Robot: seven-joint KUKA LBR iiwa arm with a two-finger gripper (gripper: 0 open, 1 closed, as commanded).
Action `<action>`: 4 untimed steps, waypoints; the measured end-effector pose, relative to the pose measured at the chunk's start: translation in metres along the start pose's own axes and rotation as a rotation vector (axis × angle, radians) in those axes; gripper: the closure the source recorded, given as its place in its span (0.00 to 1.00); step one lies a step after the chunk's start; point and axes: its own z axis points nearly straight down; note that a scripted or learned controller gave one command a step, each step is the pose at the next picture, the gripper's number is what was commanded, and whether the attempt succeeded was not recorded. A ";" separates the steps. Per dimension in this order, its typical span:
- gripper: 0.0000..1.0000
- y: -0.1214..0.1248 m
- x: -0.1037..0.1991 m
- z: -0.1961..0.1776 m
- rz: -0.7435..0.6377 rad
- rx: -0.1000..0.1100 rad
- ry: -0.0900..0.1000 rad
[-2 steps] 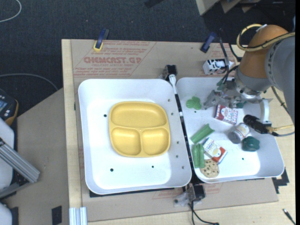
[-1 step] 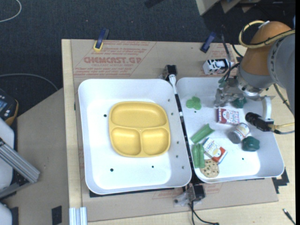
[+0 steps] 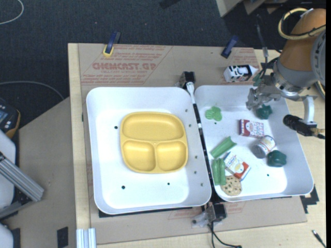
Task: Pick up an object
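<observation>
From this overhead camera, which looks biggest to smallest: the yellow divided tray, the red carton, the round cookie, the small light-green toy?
1. Yellow divided plastic tray, by far
2. Round chocolate-chip cookie and red carton, too alike to rank
3. Small light-green toy

The gripper (image 3: 258, 103) partly covers a dark green object (image 3: 265, 111); the arm (image 3: 305, 40) is cut off.

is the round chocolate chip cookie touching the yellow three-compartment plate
Apart. The camera view shows the cookie in the right bin and the yellow plate in the left bin, with both bin rims between them.
</observation>
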 end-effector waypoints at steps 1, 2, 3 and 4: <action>1.00 0.000 0.001 -0.065 -0.001 -0.002 0.000; 1.00 0.001 0.001 -0.079 -0.001 0.002 0.001; 1.00 -0.039 0.031 -0.089 -0.002 0.011 0.004; 1.00 -0.084 0.062 -0.093 -0.002 0.012 0.005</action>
